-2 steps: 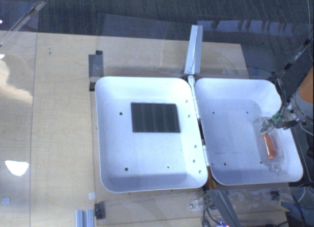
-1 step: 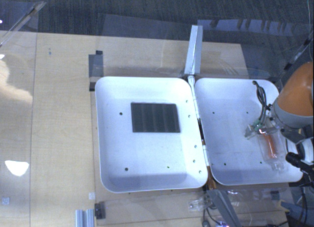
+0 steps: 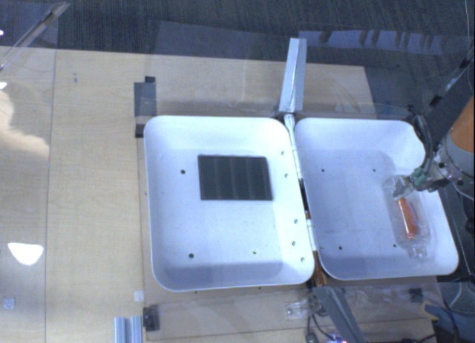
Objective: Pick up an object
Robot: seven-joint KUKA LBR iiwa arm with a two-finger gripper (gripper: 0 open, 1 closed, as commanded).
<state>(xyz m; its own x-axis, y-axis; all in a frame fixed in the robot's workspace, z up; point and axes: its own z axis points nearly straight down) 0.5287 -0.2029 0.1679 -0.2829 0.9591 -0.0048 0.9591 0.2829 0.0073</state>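
Lying by right bin's [image 3: 356, 271] smooth wall, clear crinkled plastic packet [image 3: 409, 219], orange inside; end effector [image 3: 421, 180] touching it, grip state unclear.

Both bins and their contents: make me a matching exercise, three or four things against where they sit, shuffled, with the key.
Things:
1. dark ribbed rectangular pad
2. clear plastic object with an orange core
3. gripper
4. grey upright bar

Places:
A. right bin, near its right wall
B. beyond the bins, where their far corners meet
C. middle of the left bin
D. over the right bin's right side, at the far end of the clear object

Pairs: 1-C, 2-A, 3-D, 4-B
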